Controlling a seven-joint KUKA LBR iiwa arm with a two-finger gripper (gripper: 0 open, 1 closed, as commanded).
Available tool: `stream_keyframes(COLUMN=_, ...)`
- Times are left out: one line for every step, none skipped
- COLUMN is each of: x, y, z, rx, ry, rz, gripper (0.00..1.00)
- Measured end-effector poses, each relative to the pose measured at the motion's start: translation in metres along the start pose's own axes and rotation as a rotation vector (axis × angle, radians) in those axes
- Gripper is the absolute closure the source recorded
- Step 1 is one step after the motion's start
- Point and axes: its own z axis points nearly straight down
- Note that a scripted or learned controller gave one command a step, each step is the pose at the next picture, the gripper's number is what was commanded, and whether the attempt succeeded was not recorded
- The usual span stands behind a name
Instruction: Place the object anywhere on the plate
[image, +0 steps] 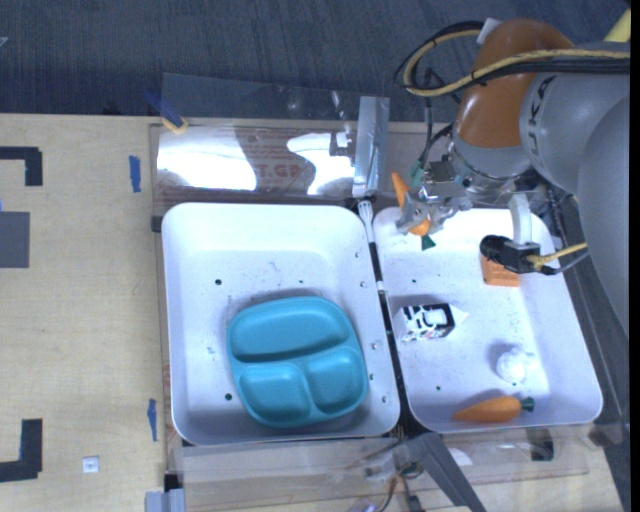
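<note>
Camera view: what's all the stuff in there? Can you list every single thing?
Bins: two, white, side by side on the bench.
Plate: one, blue, with compartments, in the left-hand bin.
Black-and-white toy: one, middle of the right-hand bin.
White lump: one, white, right-hand bin, near the front.
Carrot: one, orange with a green top, front edge of the right-hand bin.
Orange-and-green bit: one, right at the claw; can't tell if it's held.
Arm: one, grey with an orange band, coming from the right.
Claw: one, over the right-hand bin's back.
</note>
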Motion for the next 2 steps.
stream_keyframes(x=0.084, y=-0.091, z=-0.021, rx=0.006, ry=0.002, rz=0.504, gripper=1.0)
stream_keyframes(x=0.15, y=-0.109, z=0.035, rx=0.006, ry=0.001, rz=0.271, gripper=1.0)
